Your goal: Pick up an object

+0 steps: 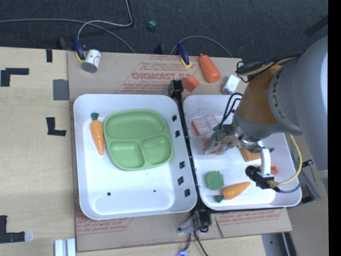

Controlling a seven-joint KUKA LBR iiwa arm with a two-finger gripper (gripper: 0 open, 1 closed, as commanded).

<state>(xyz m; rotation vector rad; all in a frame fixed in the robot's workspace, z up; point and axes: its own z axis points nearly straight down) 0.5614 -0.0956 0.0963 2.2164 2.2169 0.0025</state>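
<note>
My gripper (220, 141) is low in the right bin (282, 199), near that bin's middle, with the grey arm and its orange band reaching in from the right. A small reddish piece (212, 150) lies right under it, partly hidden. Just up-left of it lies an orange and white packet (202, 125). Toward the bin's front are a green knobbly object (214, 180) and a toy carrot (235, 190). An orange block (248, 154) sits beside the wrist.
The left bin (85, 191) holds a green divided plate (139, 139) and a second carrot (97, 134) at its left. Behind the bins on the cardboard lie an orange bottle (209, 68), an orange block (190, 82), a white cube (232, 83) and a small can (92, 60).
</note>
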